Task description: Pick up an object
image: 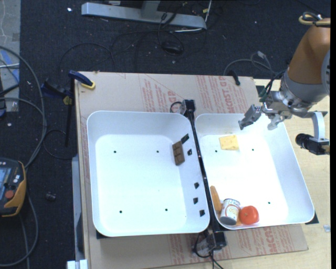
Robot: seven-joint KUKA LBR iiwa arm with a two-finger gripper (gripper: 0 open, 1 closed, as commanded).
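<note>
My gripper [260, 119] hangs over the far edge of the right bin [294, 173], its two fingers spread apart with nothing between them. A yellow wedge like a cheese slice [229, 142] lies in the right bin, just below and left of the gripper. At the right bin's near left corner lie a small can [229, 210], a red tomato [249, 214] and an orange carrot [216, 198]. A brown chocolate bar [179, 153] rests against the right wall of the left bin [105, 157].
The two bins sit side by side on a cardboard sheet [157, 89], joined by a black divider with clips [197, 173]. Cables and a metal bar [142, 14] lie on the dark floor beyond. A black clamp [310, 143] sticks out at the right.
</note>
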